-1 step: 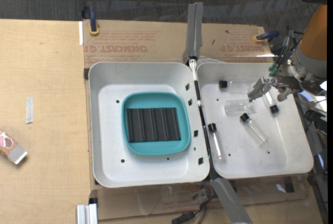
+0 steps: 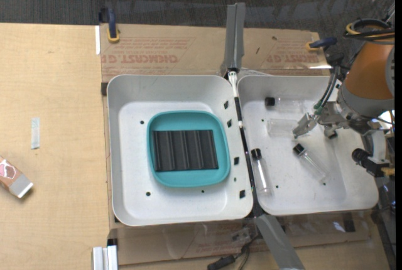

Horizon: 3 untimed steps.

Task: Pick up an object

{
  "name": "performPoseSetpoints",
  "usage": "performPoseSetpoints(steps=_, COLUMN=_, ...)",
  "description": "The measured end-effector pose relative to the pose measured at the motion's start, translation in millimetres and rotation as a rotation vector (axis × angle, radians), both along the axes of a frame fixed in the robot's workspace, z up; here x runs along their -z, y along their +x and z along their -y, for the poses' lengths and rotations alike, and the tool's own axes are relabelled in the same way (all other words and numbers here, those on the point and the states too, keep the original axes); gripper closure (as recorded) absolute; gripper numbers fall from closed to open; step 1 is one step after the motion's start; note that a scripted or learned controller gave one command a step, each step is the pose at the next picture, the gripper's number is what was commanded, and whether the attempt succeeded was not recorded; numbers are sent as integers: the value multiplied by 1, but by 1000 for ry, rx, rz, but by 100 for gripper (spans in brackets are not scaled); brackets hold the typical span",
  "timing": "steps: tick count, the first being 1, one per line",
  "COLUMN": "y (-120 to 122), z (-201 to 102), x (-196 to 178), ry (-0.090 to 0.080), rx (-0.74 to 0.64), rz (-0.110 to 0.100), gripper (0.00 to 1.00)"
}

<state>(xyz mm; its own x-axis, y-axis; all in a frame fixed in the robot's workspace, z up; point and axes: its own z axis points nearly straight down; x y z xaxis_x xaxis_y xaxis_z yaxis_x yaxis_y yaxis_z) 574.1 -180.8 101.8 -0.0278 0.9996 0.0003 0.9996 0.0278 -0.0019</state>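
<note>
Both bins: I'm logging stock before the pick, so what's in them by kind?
Teal tray: 1, in the left bin
Clear vials with black caps: 2, in the right bin
Small black cap: 1, in the right bin
Total: 4

A teal tray [image 2: 188, 149] with dark grey ribs lay in a white bin [image 2: 125, 156]; the clear tubes [image 2: 259, 171] had black caps; the bench [image 2: 50, 105] was tan.

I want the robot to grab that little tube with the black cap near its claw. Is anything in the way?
Nothing visible blocks it. The gripper hangs over the right bin, and the small capped tube lies just below it in the picture, with bare white floor between. The longer tube and the little black piece lie off to the side.
</note>
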Motion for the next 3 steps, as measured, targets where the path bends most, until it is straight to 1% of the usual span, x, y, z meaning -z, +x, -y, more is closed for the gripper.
performPoseSetpoints(steps=1, y=-47, z=-14, x=11, ry=0, rx=-17, rz=0, gripper=0)
performPoseSetpoints(steps=2, y=-48, z=-13, x=2, ry=0, rx=-13, rz=0, gripper=100)
performPoseSetpoints(steps=3, y=-48, z=-13, x=2, ry=0, rx=-14, rz=-1, gripper=0)
